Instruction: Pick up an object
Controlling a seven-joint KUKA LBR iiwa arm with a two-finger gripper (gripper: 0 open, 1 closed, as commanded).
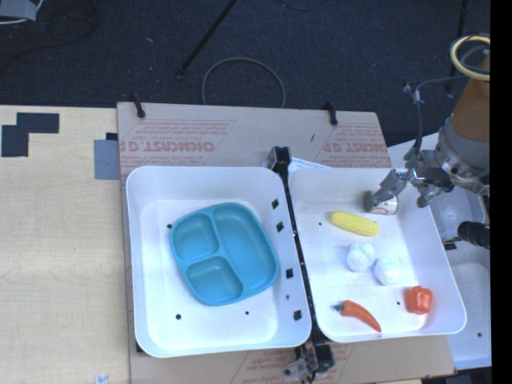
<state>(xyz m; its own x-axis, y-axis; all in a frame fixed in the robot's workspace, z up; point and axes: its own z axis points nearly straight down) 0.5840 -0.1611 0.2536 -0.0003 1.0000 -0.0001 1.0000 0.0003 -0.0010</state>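
Cardboard (240,138) under bins (print unreadable)

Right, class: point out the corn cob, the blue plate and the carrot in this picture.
corn cob (354,223), camera view, middle of the yellow cob in the right bin.
blue plate (223,252), camera view, the ridge where its three compartments meet, left bin.
carrot (362,315), camera view, middle of the orange body, right bin.

2 bins (152,214), 1 plate (224,252), 5 toys (354,223)
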